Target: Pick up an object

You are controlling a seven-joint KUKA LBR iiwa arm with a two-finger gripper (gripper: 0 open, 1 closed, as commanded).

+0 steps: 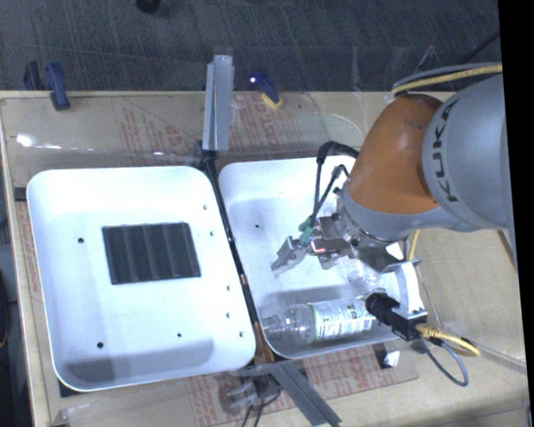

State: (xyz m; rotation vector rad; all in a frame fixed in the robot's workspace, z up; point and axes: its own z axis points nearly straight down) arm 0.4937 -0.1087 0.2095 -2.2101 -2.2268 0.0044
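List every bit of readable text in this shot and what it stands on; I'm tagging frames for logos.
"KUKA": on the grey arm, running sideways down its casing.
Label on the clear bottle in the right bin: print too small to read.
Faint red print on the bench board: too blurred to read.

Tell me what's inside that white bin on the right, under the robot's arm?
A clear plastic bottle lies on its side along the near wall of the right bin. The end effector hangs above the bin floor. The arm covers the bin's right part, so anything there is hidden.
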